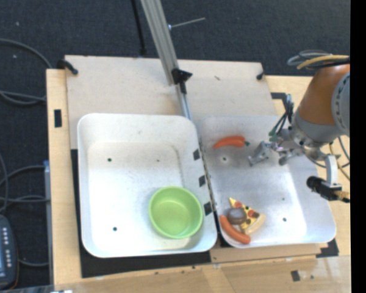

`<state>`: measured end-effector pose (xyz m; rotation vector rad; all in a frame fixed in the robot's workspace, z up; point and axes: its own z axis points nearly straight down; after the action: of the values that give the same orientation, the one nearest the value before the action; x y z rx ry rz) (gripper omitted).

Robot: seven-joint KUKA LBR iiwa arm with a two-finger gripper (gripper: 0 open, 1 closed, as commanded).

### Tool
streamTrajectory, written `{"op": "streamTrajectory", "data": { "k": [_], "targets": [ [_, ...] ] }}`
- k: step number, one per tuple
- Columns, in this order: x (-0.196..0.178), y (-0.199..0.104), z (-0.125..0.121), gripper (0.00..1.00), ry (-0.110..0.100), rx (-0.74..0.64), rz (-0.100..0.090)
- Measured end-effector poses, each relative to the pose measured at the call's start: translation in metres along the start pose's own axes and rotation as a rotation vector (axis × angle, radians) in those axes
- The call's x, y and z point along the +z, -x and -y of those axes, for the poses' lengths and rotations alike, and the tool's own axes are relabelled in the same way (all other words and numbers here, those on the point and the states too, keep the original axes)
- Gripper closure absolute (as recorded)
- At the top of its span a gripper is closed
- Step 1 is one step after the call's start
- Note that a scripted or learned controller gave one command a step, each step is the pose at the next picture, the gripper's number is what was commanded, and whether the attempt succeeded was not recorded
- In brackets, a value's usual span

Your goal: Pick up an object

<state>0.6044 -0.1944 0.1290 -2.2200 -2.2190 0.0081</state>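
Nearest the camera, at the front edge of the bench [61, 163], sit the front rims of two shallow white bins placed side by side. Count of bins: two. Count of loose objects: five.

Left bin [110, 139]: one green bowl [175, 211], upright, resting near the bin's front right corner, close to the wall shared with the neighbouring bin.

Right bin [293, 206]: four objects. Three are clustered at the front left corner: one pizza slice toy [250, 218], one small dark round item [236, 214] touching or overlapping the slice, and one orange sausage-shaped toy [235, 231] lying just in front of both, against the bin's front wall. Whether the dark item sits on the slice or merely beside it cannot be told. The fourth object, one orange carrot-like toy [229, 142], lies alone near the back left corner of this bin, well apart from the cluster.

Arm: one, grey with an orange band, entering over the right edge of the bench. Its gripper [263, 152] hangs over the back half of the right bin, pointing toward the carrot-like toy and near it, with a gap between them. No object is seen between its fingers. How far open the gripper stands cannot be told.
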Motion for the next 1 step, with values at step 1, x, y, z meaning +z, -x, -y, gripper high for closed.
{"op": "streamTrajectory", "data": {
  "k": [1],
  "targets": [
    [0.0296,0.0017,0.0003,0.0,0.003,0.0,0.001]
  ]
}}
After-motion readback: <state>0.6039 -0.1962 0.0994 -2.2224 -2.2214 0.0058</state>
